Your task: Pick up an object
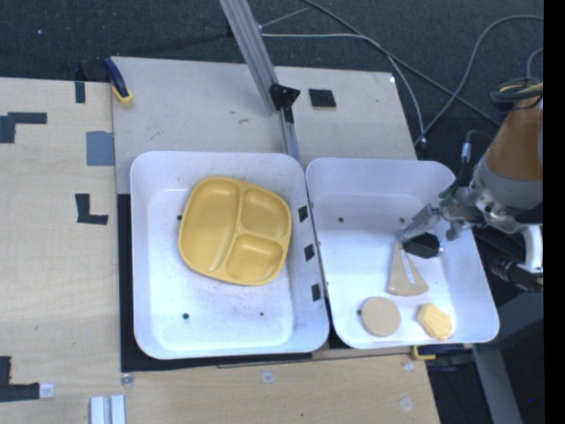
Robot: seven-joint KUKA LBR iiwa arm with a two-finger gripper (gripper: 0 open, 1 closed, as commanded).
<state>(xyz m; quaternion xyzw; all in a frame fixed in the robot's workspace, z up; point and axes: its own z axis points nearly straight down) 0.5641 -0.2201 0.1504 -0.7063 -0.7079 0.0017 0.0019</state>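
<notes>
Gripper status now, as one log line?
gripper in right bin, over wedge's tip | fingers unclear | round piece, yellow chunk untouched

The two white bins [221,343] look like smooth, slightly glossy plastic. In the left bin, the yellow divided plate [235,230] has a smooth matt plastic finish. Around the bins, the bench [44,237] shows pale, matt wood-grain board. Behind the bins, the slanted rail [247,38] looks like dull grey metal. The floor [397,16] behind the bench appears dark and rough, like carpet.
</notes>
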